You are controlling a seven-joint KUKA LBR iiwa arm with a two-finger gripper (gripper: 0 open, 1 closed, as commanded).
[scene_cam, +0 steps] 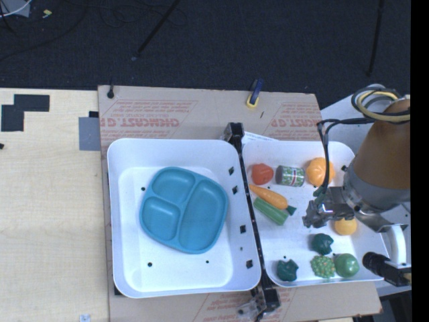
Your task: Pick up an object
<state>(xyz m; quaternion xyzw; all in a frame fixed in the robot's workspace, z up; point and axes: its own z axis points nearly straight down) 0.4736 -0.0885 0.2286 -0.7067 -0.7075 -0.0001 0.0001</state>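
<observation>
Objects for the pick sit in the right bin [342,150] — red tomato [262,174], small can [291,176] with a green-and-white label (text too small to read), orange [318,171], carrot [269,196] lying across a green cucumber [271,211], yellow lemon [346,227], dark green pieces [322,243] and [287,270], green grapes [323,267], lime-green ball [346,265]. Left bin [120,180] holds a blue divided tray [184,208]. Cardboard [167,116] under the bins carries mirrored red print, not legible. Gripper [320,213] hangs over the right bin, just left of the lemon — open or closed: cannot tell; nothing visibly held.
</observation>
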